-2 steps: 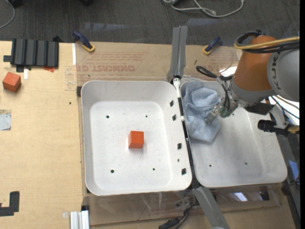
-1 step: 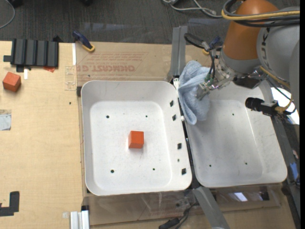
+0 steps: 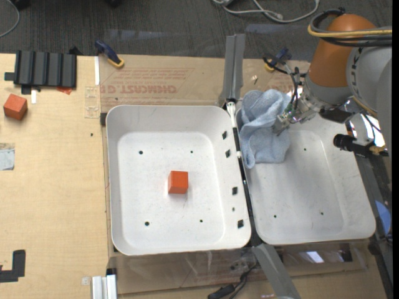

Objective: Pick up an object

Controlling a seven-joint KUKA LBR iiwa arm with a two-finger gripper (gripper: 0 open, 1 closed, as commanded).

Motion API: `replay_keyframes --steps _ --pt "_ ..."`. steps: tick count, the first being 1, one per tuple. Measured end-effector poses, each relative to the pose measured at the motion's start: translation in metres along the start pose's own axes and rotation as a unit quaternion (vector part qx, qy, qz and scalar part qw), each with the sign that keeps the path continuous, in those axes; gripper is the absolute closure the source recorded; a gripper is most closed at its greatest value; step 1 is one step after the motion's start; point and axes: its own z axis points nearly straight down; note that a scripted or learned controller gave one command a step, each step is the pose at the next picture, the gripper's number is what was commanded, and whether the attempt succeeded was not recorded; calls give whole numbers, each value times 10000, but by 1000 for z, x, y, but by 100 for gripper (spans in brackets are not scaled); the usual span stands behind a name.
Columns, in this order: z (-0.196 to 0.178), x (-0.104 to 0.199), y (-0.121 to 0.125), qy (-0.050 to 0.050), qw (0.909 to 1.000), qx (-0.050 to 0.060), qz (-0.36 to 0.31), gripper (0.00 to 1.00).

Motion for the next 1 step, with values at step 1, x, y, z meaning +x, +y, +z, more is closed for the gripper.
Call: replay_keyframes --steps 1 --pt "-59 70 35 -3 9981 -11 623 100"
